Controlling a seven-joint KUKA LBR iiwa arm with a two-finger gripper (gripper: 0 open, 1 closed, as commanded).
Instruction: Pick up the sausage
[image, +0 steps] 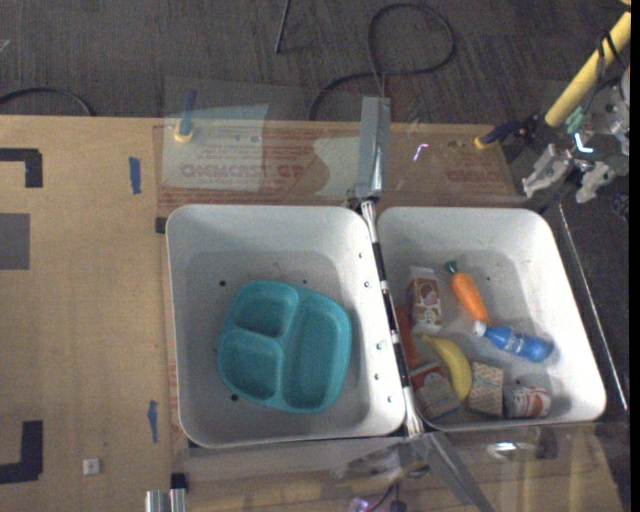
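Against the left wall of the right bin (470, 214), the sausage (402, 340) lies crowded by a carton (426, 300), so a grasp may slip; the gripper (565, 172), grip state impossible to tell, hangs far right.

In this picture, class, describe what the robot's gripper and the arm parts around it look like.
At the top right corner, the gripper looks pale grey-white with blocky, blurred prongs. Above it runs a slanted yellow bar, with small teal and blue patches nearby. Finer detail is too blurred to tell.

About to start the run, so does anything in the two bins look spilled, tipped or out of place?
Nothing stands out. The teal plate lies flat in the left bin. The right bin holds a loose jumble: carrot, banana, blue bottle. No spill visible.
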